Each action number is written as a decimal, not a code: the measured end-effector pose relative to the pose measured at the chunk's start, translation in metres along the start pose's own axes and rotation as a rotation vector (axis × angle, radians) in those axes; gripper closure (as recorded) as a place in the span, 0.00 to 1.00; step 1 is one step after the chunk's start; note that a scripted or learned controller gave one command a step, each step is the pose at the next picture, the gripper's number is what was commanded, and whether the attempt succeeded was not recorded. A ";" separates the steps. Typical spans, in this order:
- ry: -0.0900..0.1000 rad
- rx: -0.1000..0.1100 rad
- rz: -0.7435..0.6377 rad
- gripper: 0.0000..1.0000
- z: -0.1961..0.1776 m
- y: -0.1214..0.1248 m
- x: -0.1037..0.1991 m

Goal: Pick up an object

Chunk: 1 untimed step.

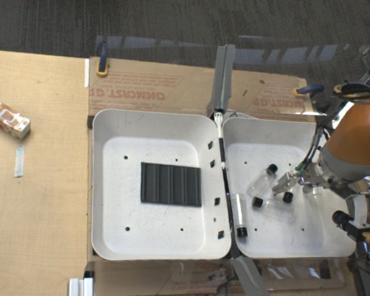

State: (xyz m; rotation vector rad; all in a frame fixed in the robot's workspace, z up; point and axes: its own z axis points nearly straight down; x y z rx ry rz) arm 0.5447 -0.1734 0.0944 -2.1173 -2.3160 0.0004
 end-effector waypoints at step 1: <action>-0.001 0.001 0.004 1.00 -0.009 -0.001 -0.002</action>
